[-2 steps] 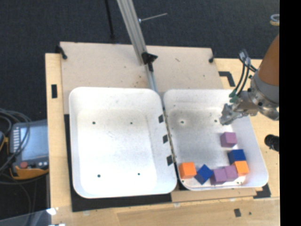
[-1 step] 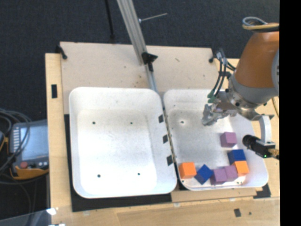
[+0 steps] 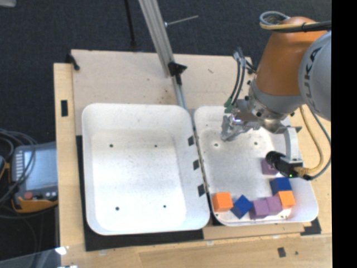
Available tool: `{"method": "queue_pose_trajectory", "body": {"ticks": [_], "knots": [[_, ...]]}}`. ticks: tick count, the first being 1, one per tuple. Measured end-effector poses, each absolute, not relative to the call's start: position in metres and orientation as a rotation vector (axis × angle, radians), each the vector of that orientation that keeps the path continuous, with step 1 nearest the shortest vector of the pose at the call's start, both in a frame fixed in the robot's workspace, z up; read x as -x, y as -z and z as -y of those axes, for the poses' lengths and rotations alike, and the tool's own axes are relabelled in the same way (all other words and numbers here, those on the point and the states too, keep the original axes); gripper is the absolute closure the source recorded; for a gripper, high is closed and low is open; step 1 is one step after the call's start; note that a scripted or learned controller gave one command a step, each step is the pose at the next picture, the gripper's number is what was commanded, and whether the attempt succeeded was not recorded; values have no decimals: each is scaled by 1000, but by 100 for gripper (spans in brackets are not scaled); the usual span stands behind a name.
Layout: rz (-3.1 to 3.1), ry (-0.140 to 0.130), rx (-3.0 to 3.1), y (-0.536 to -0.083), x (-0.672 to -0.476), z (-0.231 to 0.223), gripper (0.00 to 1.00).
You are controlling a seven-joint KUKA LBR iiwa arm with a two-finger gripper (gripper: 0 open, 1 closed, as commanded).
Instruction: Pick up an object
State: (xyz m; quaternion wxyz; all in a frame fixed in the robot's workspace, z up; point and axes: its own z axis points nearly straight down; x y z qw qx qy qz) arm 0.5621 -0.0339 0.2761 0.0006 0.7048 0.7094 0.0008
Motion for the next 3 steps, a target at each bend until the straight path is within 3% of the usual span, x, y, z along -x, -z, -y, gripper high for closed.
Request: {"method": "queue_pose_trajectory", "body": {"ticks": [2,3], "knots": [[-2226,-2,-2214,-270,-597,-48,100],[-2230,1,-2215,-255,-600,-100,100]]}}
